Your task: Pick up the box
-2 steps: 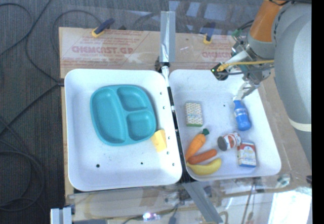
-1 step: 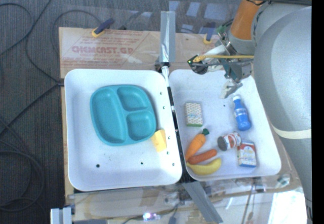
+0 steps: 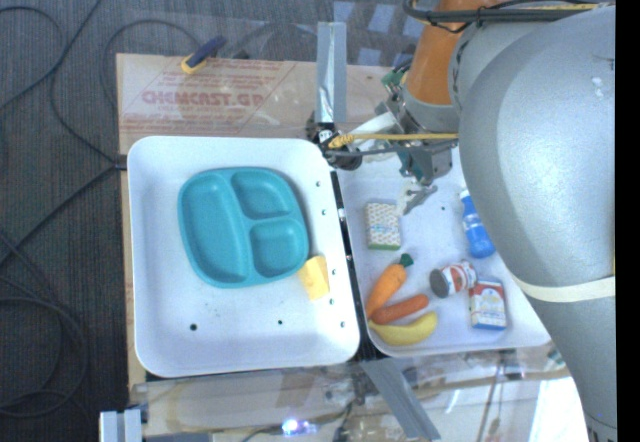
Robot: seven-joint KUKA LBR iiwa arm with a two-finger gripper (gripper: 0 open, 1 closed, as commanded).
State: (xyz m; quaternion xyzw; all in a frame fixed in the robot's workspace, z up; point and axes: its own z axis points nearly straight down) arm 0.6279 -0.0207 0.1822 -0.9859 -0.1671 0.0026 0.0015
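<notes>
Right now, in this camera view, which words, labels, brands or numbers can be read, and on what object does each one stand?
"CHEMCAST GP" (last letters uncertain), faint red print on the brown protective sheet behind the left bin.
Small patterned box in the right bin: print too small to read.
Red and white carton at the right bin's front: label blurred, unreadable.
Small can beside it: label unreadable.
Blue bottle: no legible text.

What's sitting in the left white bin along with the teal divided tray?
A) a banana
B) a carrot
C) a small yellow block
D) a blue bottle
C. A small yellow block lies by the teal divided tray at its lower right corner in the left bin; the banana, blue bottle and carrot all lie in the right bin.
</notes>
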